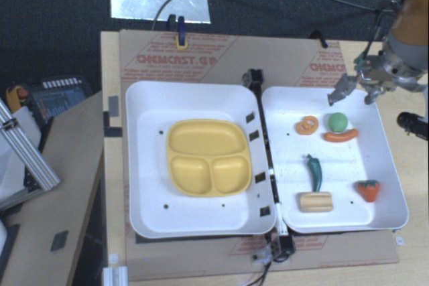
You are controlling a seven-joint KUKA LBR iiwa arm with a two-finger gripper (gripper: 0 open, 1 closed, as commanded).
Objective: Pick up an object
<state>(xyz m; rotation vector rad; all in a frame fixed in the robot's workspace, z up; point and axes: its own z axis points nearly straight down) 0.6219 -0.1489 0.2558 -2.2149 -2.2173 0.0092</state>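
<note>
Here, in the camera view, the gripper (351, 91) hangs above the far edge of the right bin (385, 144), its fingers spread apart with nothing between them. In this bin lie an orange ring (308, 125), a green ball (338, 122) touching an orange carrot (340, 136), a dark green pepper (314, 173), a tan block (315, 201) and a red strawberry (368, 190). The left bin (144, 144) holds a yellow divided tray (206, 157).

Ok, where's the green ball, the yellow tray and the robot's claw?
green ball (338, 122), camera view, on its round top.
yellow tray (175, 140), camera view, on its big upper compartment.
gripper (352, 92), camera view, midway between its two spread fingertips.
</note>
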